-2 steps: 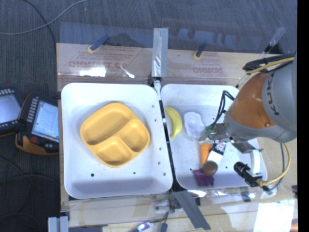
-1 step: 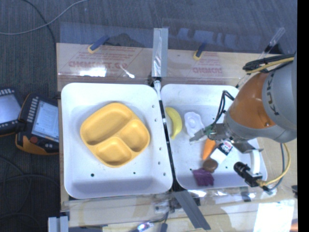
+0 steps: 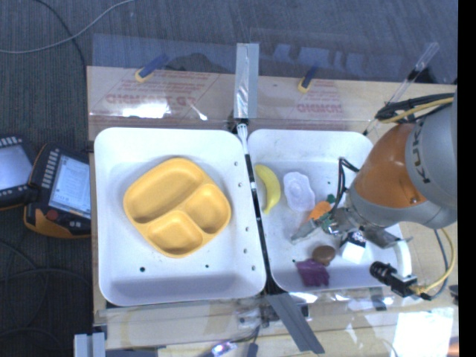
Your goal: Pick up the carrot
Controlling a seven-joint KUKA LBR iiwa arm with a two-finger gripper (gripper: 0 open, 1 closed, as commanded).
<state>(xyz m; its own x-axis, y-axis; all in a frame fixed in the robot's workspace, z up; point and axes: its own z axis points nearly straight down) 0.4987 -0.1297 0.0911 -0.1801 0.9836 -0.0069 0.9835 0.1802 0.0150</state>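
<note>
From my screen I see the arm (image 3: 405, 177) reaching in from the right over the right bin (image 3: 349, 143), its orange band above the wrist. The gripper (image 3: 318, 227) is low inside that bin, with metal fingers (image 3: 303, 233) pointing left. The carrot (image 3: 321, 209), a small orange piece, lies just at the gripper's far side, touching or nearly touching it; I cannot tell whether it sits between the fingers, and how wide they stand is hidden from me by the wrist.

Just left of the carrot is a white, translucent cup-like piece (image 3: 299, 190), and further left, against the bin's left wall, a yellow banana (image 3: 268, 187). Nearer to me, below the gripper, a small brown round thing (image 3: 323, 254) rests beside a purple object (image 3: 313, 274) at the bin's near edge.

The left bin (image 3: 119, 274) holds a yellow divided plate (image 3: 177, 206) with three compartments, lying flat in the middle. Both bins sit side by side on the table (image 3: 111, 80). A handheld pendant (image 3: 61, 192) lies on the floor to the left.
</note>
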